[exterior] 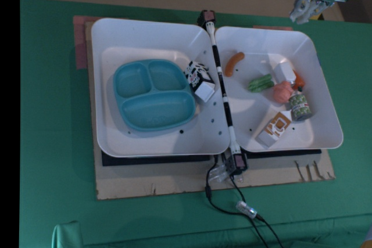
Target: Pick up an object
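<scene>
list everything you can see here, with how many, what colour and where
bins: 2, white, side by side on the bench
divided plate: 1, teal, left bin
small carton: 1, black and white cow pattern, left bin, at the plate's right edge
sausage: 1, orange, right bin, upper left
green vegetable: 1, green, right bin, middle
white box: 1, white, right bin, upper right
pink lump: 1, pink-orange, right bin, below the white box
can: 1, green label, right bin, beside the pink lump
juice carton: 1, white and orange, right bin, lower part
cable: 1, black, on the green cloth in front of the bins
gripper: 1, grey, above the bench past the right bin's far corner
</scene>
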You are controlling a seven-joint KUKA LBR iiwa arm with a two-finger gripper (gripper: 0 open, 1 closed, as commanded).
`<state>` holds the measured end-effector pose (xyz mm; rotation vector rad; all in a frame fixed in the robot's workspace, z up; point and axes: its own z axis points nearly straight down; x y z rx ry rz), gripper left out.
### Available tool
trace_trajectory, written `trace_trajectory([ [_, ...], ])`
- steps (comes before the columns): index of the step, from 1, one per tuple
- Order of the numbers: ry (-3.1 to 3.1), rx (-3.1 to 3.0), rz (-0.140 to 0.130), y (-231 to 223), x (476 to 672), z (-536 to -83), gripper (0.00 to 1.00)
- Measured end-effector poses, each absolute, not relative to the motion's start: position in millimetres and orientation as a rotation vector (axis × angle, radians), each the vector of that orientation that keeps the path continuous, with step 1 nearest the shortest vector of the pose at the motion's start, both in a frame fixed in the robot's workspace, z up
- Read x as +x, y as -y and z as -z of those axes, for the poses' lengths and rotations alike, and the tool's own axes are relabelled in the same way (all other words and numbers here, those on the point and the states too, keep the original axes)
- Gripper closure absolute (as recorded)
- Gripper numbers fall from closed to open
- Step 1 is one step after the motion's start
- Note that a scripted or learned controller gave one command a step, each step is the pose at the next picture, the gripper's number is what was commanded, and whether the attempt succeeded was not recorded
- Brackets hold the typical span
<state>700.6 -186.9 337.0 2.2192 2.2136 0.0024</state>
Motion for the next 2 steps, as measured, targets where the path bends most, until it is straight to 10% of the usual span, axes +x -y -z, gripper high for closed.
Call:
trace_trajectory([
  [2,-2.213,2.220,-0.001,187.0,700.4,-353.8,1.00],
])
